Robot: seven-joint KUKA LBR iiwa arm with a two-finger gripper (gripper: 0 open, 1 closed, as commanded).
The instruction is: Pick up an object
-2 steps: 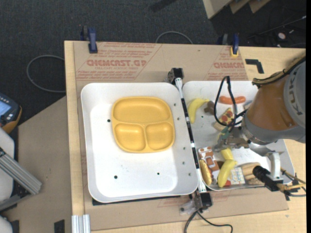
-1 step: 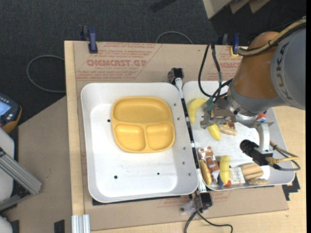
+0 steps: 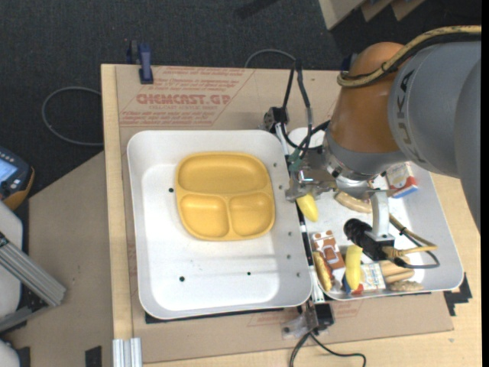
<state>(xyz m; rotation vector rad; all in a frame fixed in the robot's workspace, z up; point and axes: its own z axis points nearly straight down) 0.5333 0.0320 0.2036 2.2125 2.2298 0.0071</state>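
Closest to you, the arm (image 3: 428,90) hangs over the far left corner of the right bin (image 3: 452,260), and its bulk hides much of what is under the wrist. The tool (image 3: 303,183) sits low, by the wall shared by the two bins. You cannot tell from here whether it is open or closed.

The likeliest target is the small yellow piece (image 3: 307,207), which lies in the right bin against that shared wall, just on the near side of the tool. It looks to be resting on the bin floor, though you cannot tell whether the tool touches it. Its long axis runs roughly from the far side of the bin toward the near side, leaning slightly right at the near end. Which end is the head is too small to make out.

So judge the pick as not yet done: nothing is seen lifted, and the grasp and the lift are left.

Going outward, a small brown and white box (image 3: 326,245) lies nearer you along the same wall. Beside it, a second yellow piece (image 3: 353,264) also lies lengthwise far to near. A heap of mixed items (image 3: 382,277) crowds the near edge. Across the wall, the left bin (image 3: 153,285) holds a yellow divided plate (image 3: 225,195). Both bins rest on the table (image 3: 191,102).
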